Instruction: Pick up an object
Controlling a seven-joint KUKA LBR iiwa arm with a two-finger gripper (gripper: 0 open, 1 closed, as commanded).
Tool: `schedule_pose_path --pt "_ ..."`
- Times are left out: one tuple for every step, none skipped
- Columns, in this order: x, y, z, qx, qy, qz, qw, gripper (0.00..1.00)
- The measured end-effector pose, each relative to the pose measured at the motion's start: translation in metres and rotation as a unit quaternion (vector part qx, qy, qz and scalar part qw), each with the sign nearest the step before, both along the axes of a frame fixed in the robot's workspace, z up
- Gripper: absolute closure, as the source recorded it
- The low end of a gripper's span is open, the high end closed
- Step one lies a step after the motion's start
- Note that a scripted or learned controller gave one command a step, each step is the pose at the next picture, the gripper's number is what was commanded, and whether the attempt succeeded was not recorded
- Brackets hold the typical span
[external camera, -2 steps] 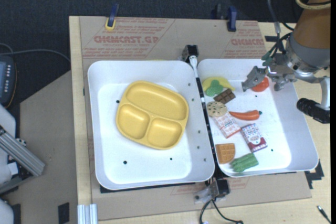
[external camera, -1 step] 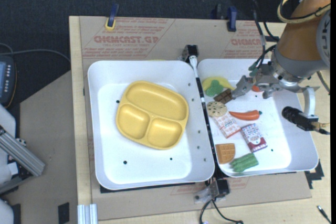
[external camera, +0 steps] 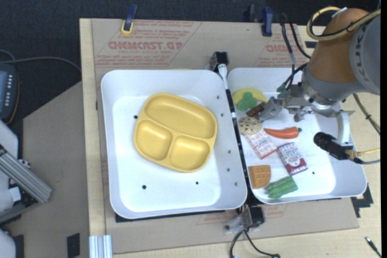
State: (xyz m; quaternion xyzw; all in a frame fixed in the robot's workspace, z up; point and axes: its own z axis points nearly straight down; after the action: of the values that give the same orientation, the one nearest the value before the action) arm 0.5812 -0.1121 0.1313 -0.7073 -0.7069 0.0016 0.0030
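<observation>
**Arm bent low over the right bin, gripper among the small items**

Nearest the camera, at the front of the right bin [external camera: 347, 181], a green vegetable piece [external camera: 282, 187] is seen lying just beside a square cracker [external camera: 260, 175]. Behind them, a red-and-white packet [external camera: 292, 157] and a paler sachet [external camera: 261, 144] are laid flat, with an orange-red carrot-like piece [external camera: 282, 132] above them and a round cookie [external camera: 248, 125] to its left. A yellow-and-green item [external camera: 248, 98] is placed near the bin's back.

The arm [external camera: 338, 57] is brought in from the right, its orange band curved over the bin's far corner, and the wrist is turned down and to the left. The gripper [external camera: 269, 109] is positioned low, next to a dark brown piece [external camera: 255, 110]; whether it is apart or together cannot be told.

In the left bin [external camera: 121, 148], a yellow three-compartment tray [external camera: 175, 132] is set at a slant. Both bins are carried on the table [external camera: 97, 57].
</observation>
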Motion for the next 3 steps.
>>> schedule_pose_path --pt "0.006 -0.001 -0.041 -0.0023 -0.012 -0.001 0.9999 0.00" --pt "0.003 -0.001 -0.033 -0.0027 -0.008 -0.001 1.0000 1.00" --pt "0.006 0.001 0.009 -0.0015 -0.005 0.001 1.0000 1.00"
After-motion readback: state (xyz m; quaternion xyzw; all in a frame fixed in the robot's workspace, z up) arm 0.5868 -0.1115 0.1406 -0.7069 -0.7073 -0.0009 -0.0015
